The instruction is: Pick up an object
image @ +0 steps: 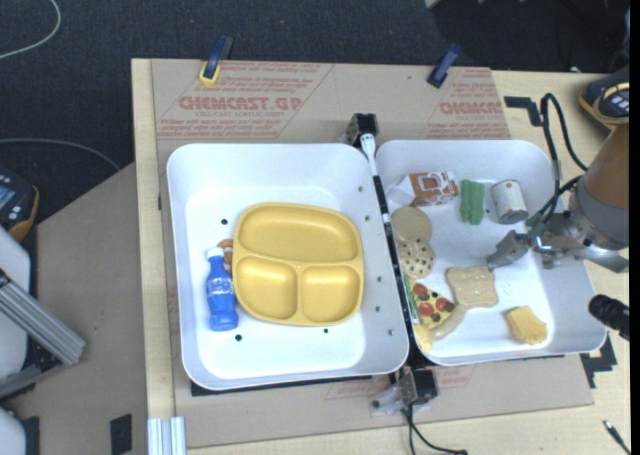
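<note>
One toast slice (472, 286) lies just below-left of gripper (503, 250).

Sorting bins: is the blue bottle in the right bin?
No, the blue bottle lies in the left bin beside the yellow tray.

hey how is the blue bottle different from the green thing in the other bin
The blue bottle lies in the left bin, tucked against the yellow divided plate; the green thing lies in the right bin between a small carton and a silver can. The bottle is blue with a white cap and looks longer; the green thing is one plain colour and stubbier. Both lie flat, pointing roughly up the image.
</note>
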`<state>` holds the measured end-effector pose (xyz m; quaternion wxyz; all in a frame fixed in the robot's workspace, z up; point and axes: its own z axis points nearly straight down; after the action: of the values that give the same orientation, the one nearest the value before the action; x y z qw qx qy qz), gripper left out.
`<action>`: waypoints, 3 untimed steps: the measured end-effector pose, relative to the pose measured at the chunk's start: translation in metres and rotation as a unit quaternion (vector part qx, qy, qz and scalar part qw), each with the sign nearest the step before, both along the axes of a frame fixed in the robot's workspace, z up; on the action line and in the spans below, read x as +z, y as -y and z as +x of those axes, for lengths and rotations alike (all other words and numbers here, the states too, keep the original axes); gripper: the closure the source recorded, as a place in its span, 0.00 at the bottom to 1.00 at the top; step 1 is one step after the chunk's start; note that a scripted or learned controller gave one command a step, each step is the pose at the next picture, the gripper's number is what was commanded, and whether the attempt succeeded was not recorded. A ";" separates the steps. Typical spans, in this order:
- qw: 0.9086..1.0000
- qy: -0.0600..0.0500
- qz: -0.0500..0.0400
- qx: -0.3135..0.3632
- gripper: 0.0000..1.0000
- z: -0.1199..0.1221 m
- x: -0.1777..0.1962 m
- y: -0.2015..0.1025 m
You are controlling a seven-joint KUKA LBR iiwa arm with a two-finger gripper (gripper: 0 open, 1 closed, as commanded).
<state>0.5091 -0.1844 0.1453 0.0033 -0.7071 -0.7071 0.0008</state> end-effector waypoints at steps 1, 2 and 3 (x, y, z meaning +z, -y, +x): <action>1.000 0.000 0.000 0.000 0.00 -0.008 -0.048 -0.007; 1.000 0.003 -0.001 0.000 0.00 -0.007 -0.059 -0.007; 1.000 0.006 -0.001 0.000 1.00 -0.006 -0.047 -0.007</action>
<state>0.5035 -0.1770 0.0980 -0.0014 -0.7073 -0.7069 -0.0027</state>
